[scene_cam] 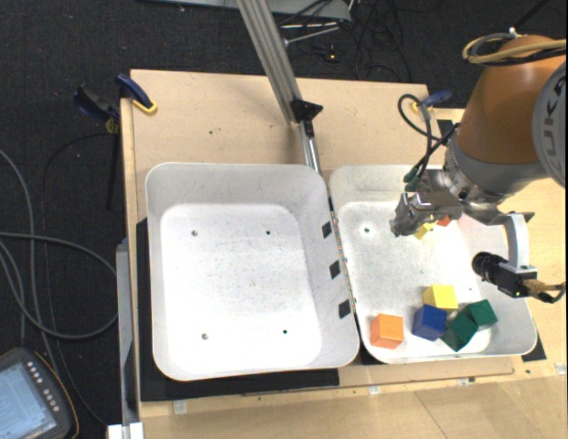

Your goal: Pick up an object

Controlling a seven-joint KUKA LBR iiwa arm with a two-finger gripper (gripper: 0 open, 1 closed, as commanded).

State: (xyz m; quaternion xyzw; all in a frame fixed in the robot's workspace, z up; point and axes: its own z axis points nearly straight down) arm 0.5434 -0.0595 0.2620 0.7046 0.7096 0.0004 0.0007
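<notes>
My gripper (413, 219) hangs over the upper middle of the right bin (375, 254), reaching in from the right. A small yellow piece (423, 231) and a bit of red (441, 219) peek out just beneath it, mostly hidden by the wrist; whether either is held cannot be told. Along the bin's front lie an orange cube (387, 329), a blue cube (430, 322), a yellow cube (440, 296) and two green blocks (462, 330) (483, 313), all well apart from the gripper.
The left bin (165, 245) sits beside the right one, and black clips (337, 268) line the shared rim. A metal pole (265, 44) slants in from the top. A black fitting (503, 273) on the arm hangs over the right bin's right side.
</notes>
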